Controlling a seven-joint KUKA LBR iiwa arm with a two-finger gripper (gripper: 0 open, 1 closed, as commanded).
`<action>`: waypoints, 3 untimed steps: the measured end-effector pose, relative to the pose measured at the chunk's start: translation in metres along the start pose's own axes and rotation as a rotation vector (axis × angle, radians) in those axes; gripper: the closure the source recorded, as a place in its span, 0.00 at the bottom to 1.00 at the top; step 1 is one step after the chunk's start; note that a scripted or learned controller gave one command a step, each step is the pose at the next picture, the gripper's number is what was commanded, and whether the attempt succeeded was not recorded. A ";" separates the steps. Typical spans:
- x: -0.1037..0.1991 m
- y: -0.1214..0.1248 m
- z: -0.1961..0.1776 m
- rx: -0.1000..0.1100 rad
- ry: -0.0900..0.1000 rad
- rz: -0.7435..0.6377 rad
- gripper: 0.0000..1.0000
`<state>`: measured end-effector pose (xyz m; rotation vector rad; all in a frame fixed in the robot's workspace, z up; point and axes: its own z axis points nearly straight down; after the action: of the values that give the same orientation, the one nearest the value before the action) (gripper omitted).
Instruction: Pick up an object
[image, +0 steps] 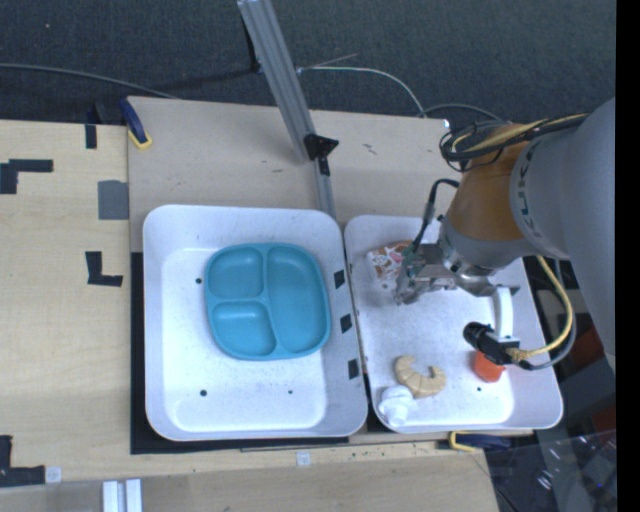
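Where the hand (408, 283) hung low in the right bin (535, 400), its grip could not be told; a small crumpled wrapper (385, 262) just beside it was judged light, soft, best pinched mid-body.

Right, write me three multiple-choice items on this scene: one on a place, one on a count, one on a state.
1. Where does the blue divided plate lie?
A. in the left bin
B. in the right bin
C. on the bench

2. How many compartments has the plate?
A. two
B. three
C. five

3. How does the croissant-shaped piece stand to the gripper?
A. clamped in it
B. lying apart from it on the bin floor
C. stacked on the plate

Answers: 1 A, the plate sits inside the left bin's rim. 2 B, its ridges mark three sections. 3 B, it rests nearer the front wall, apart from the gripper.
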<state>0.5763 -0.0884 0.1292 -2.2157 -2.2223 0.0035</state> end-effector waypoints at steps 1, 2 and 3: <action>-0.009 -0.005 -0.056 -0.007 -0.002 0.003 1.00; -0.008 0.001 -0.099 -0.007 -0.001 0.001 1.00; -0.008 0.002 -0.150 -0.008 -0.002 0.001 1.00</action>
<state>0.5784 -0.0962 0.2788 -2.2219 -2.2258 -0.0038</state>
